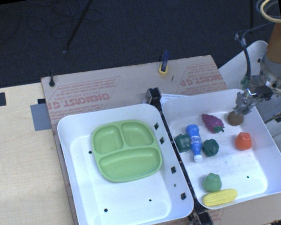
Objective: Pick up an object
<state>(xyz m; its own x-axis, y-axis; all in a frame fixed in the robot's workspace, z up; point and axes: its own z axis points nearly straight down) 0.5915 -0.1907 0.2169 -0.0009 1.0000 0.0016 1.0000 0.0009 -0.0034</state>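
Nearest the camera, a yellow corn cob (220, 197) lies against the right bin's (279, 165) near rim at about 6 o'clock, probably just where it fell. Toward 1 o'clock, the gripper (243, 101) hangs just above a small brown object (234, 118), apparently lining up a grasp. Whether the fingers are parted, I cannot tell; the arm is cut off at the frame edge.

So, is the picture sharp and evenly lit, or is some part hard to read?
Camera view: even light, soft shadows and no strong glare on the white bins; the green plate and corn read clearly; the tool at the right bin's far edge looks small and slightly blurred.
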